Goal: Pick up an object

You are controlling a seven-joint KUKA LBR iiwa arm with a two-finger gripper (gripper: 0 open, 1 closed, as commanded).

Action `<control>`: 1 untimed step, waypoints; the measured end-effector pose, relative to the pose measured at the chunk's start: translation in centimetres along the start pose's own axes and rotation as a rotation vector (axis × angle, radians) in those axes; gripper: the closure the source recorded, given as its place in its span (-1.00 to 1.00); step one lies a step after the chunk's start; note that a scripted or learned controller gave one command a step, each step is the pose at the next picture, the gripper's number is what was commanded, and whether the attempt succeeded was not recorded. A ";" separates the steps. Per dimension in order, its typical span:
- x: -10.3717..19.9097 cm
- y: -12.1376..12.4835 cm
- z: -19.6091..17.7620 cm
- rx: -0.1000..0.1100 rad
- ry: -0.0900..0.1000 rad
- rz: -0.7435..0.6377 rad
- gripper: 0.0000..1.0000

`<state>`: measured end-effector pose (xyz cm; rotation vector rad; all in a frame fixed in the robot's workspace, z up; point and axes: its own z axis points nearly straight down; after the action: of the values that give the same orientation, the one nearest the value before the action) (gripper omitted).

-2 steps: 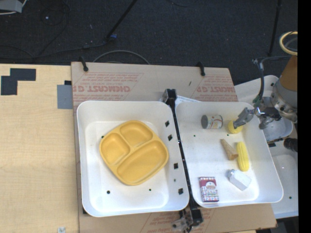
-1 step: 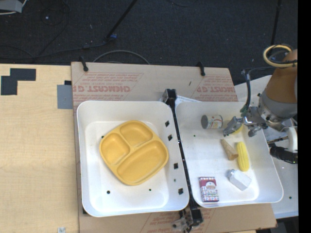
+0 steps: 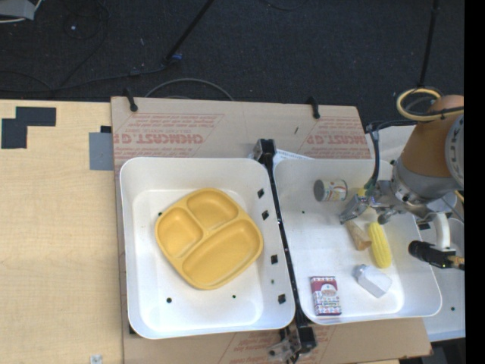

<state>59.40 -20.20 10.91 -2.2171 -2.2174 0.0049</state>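
The claw [image 3: 356, 212] sits low in the right bin [image 3: 303, 279], at the frame's right, just above a tan block [image 3: 359, 236] and a yellow corn cob [image 3: 380, 245]; whether it is apart or together I cannot tell; a small can [image 3: 331, 190] lies to its left; a red card box [image 3: 326, 294] and grey lump [image 3: 372, 280] lie lower; the left bin [image 3: 144, 294] holds 1 yellow divided plate [image 3: 209, 238].

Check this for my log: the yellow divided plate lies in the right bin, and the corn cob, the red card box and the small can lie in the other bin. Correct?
Not quite. The camera view shows the yellow divided plate in the left bin, not the right. The corn cob, the red card box and the small can do lie in the other bin, the right one.
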 end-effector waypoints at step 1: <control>0.1 0.0 2.3 -0.001 0.000 0.000 -1.00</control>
<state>59.35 -20.08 8.62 -2.2176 -2.2184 0.0041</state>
